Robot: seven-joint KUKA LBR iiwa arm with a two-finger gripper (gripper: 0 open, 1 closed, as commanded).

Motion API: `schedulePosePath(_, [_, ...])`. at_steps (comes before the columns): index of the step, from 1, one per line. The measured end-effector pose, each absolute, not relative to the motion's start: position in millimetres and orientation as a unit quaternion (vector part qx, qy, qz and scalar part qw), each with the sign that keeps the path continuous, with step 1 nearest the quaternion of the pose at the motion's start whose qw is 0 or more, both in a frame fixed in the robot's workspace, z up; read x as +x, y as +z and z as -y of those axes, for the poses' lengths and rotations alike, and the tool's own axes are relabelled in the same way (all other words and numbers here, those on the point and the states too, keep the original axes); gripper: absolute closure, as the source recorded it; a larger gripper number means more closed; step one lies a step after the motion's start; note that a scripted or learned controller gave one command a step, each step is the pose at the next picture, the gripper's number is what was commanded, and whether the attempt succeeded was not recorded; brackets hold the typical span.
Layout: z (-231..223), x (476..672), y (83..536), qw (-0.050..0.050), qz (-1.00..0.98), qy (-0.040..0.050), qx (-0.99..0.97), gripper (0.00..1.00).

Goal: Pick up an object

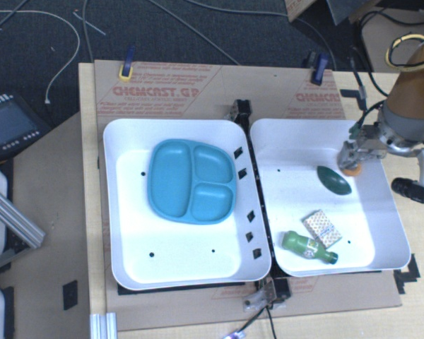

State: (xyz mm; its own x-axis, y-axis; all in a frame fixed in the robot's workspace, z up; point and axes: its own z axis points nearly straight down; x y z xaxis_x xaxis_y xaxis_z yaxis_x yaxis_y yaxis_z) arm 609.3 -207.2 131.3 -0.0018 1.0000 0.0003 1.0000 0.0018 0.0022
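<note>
My gripper [353, 155] is low over the upper right part of the right bin [381, 210], reaching in from the right. A small orange object [350, 167] lies right under its tip. Just left of and below that sits a dark green oval object [334, 180]. Toward the front of the same bin are a white packet with a speckled pattern [321, 227] and a green bottle [309, 246] lying on its side, close together.
A blue divided plate [192, 181] lies in the left bin [127, 246]. A row of black clips [251, 217] runs along the seam between the bins. Blue clamps [128, 67] hold the cardboard at the back, and cables trail on the floor beyond.
</note>
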Motion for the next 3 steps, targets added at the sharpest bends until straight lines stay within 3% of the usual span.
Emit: schedulePosePath(3, [207.7,620.9,287.7,0.003,-0.708,0.0015,0.707,1.00])
